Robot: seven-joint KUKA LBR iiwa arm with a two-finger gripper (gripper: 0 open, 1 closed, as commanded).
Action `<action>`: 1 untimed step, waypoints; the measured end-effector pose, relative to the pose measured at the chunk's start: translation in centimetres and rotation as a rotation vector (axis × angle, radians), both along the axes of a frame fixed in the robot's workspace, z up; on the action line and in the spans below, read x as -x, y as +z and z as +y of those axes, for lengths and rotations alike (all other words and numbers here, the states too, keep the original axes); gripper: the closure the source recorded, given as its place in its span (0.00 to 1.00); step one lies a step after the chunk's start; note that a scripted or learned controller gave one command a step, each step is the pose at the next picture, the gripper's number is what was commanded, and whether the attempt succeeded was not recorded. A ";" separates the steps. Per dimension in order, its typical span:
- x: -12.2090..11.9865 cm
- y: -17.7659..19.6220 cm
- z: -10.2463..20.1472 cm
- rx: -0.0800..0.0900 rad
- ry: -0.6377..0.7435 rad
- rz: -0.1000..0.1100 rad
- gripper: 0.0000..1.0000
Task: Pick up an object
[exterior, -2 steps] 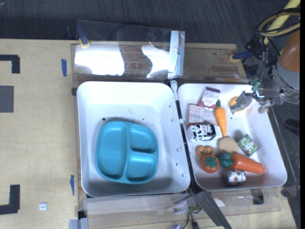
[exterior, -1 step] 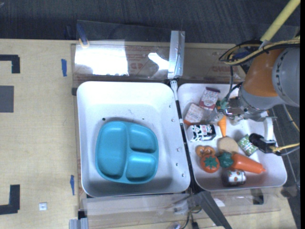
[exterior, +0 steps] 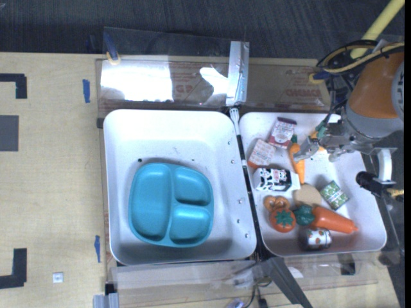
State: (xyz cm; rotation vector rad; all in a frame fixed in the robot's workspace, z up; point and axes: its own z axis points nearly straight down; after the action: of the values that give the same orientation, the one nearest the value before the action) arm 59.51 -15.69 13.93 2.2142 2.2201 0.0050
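Two shallow white bins, side by side on a pale wooden bench (exterior: 45, 191): left bin (exterior: 115, 172) at 9 o'clock, right bin (exterior: 380, 237) at 3 o'clock. Reached in from 2 o'clock over the right bin: grey arm with orange band (exterior: 376, 92). Filled most of the left bin's floor: a blue plastic plate with three compartments (exterior: 170, 204).

Hung over the right bin's 12 o'clock part, near its rear wall: the two-finger gripper (exterior: 326, 141). Could not tell whether released or clenched, and saw nothing held in it.

Crowded the right bin's floor, all loose:
- long orange toy carrot (exterior: 334, 221) at 5 o'clock, lying flat, its green top (exterior: 304, 215) touching a round red-orange toy vegetable (exterior: 282, 219);
- tan wedge-shaped block (exterior: 308, 194) near the centre, just above the carrot;
- black-and-white patterned toy (exterior: 274, 179) at 9 o'clock;
- two pink-and-white packets (exterior: 281, 132) at 11 o'clock, one below the other;
- small silver can (exterior: 316, 238) at 6 o'clock, against the front wall;
- small green carton (exterior: 334, 194) at 3 o'clock;
- thin orange stick-like toy (exterior: 298, 164), just beside the gripper at its 7 o'clock.
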 end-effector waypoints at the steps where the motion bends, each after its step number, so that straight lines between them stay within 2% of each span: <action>1: 1.3 -5.1 -1.0 -0.003 0.095 0.008 0.00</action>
State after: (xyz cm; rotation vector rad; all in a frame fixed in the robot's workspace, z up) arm 58.24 -16.67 8.86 2.1110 2.3284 -0.0002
